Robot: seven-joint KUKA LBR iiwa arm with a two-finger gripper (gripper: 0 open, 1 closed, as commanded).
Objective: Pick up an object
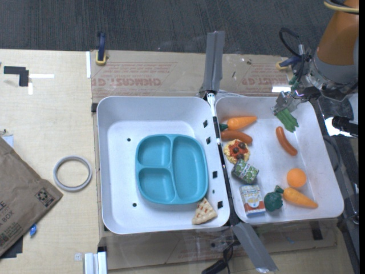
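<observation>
Camera view showed the worktop (45, 96) carrying two white bins side by side, and the divider (214, 67) between them serves as the landmark. Left of the divider sat the left bin (114, 124), holding a blue tray (171, 168) at its middle and a waffle slice (205, 212) near the front corner, close to the divider. Right of the divider, the right bin (325, 170) held the loose toy food, probably gathered there so the arm (341, 33), which reached in from that side, could get at it easily.

Close beside the divider lay a carrot (240, 121), a sausage (236, 136), a tart (236, 150), a green packet (246, 172) and a carton (251, 200). Farther right of the divider were a red sausage (286, 141), an orange (296, 178), a second carrot (300, 198) and broccoli (273, 201).

The gripper (287, 108) hung over the right bin's back edge, well right of the divider, with a green leafy toy (287, 120) dangling just below it. The toy appeared lifted clear of the bin floor, so it seemed to be the picked object, but I could not tell whether the fingers were closed on it or open; they were too small and cluttered to read.

Far left of the divider, a tape ring (72, 172) and a cardboard box (20, 193) rested on the worktop, apparently set aside.
</observation>
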